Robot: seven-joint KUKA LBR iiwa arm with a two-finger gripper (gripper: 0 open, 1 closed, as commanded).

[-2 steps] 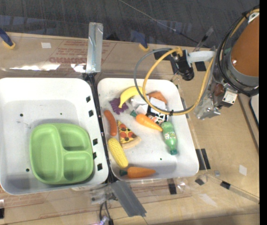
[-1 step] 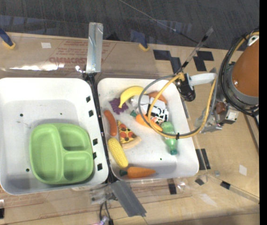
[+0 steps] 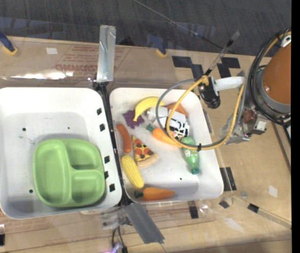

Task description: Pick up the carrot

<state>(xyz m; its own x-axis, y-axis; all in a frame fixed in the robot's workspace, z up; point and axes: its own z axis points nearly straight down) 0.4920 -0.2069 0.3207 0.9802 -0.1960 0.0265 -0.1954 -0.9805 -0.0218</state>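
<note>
Brown bench (image 3: pixel 255 194) carrying two shallow white bins side by side. The left bin (image 3: pixel 12 104) holds a green divided plate (image 3: pixel 68 173). The right bin (image 3: pixel 207 175) holds a loose scatter of toy foods: banana (image 3: pixel 147 105), sausage (image 3: pixel 124 137), pizza slice (image 3: pixel 142 152), corn cob (image 3: pixel 132 171), green bottle (image 3: pixel 192 161) and a black-and-white toy (image 3: pixel 177 126). The carrot (image 3: pixel 158 194) lies flat on the floor of the right bin, close along its near wall and just beside the lower end of the corn cob. It appears to have settled there as tipped-in pieces do, not to have been set down with care. Its long axis runs almost parallel to that wall, with the thicker end toward the left bin and the taper toward the view's right. A second orange tapered piece (image 3: pixel 164 136), perhaps another carrot, lies mid-bin, partly under the black-and-white toy. The gripper (image 3: pixel 244 124) hangs outside the right rim of that bin, well apart from the carrot. Whether it is open or closed cannot be told, and nothing is seen in its hold. The pick is judged not yet begun. The near wall probably favours a grasp across the carrot's short axis.
</note>
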